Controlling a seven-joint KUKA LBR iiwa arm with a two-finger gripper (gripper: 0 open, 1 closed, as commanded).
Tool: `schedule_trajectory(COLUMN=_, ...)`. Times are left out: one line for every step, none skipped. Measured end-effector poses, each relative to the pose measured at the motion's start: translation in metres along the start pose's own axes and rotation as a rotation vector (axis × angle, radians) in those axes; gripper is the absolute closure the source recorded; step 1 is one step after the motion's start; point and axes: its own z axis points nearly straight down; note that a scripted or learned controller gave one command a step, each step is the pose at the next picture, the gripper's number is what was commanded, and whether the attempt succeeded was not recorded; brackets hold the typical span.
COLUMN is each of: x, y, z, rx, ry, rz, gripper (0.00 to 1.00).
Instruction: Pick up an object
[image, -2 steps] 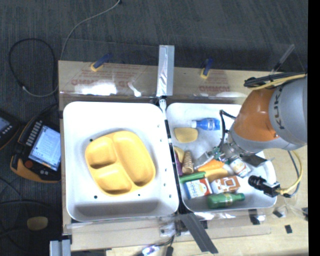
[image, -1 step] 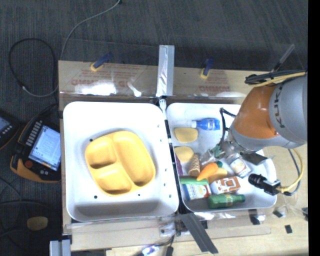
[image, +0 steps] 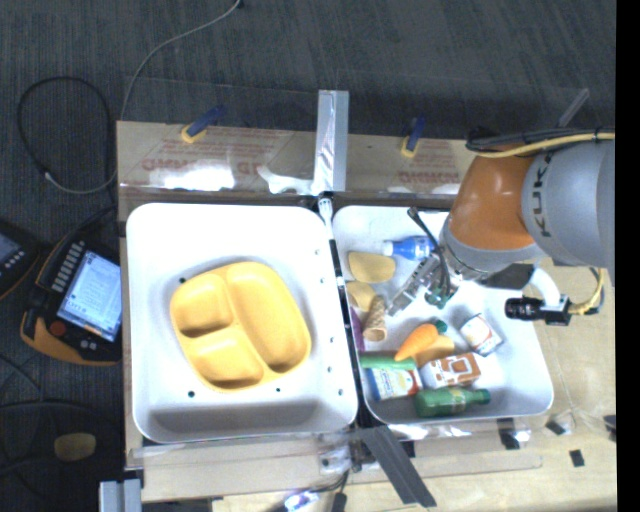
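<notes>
The grey arm with its orange band stands highest, nearest the lens, reaching over the right bin. The left bin holds a yellow divided tray. In the right bin lie a green bottle, a carrot, a small carton and a blue-capped bottle. The tool hangs low among them, near the carrot; I cannot tell how far apart its fingers stand, nor see anything between them. The clutter is tight, so a descent might strike a neighbour or close on nothing.
</notes>
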Motion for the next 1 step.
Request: schedule_trajectory(x=0.0004, y=0.0018, z=0.0014, rx=-0.003, ry=-0.002, rz=-0.001, gripper=0.0)
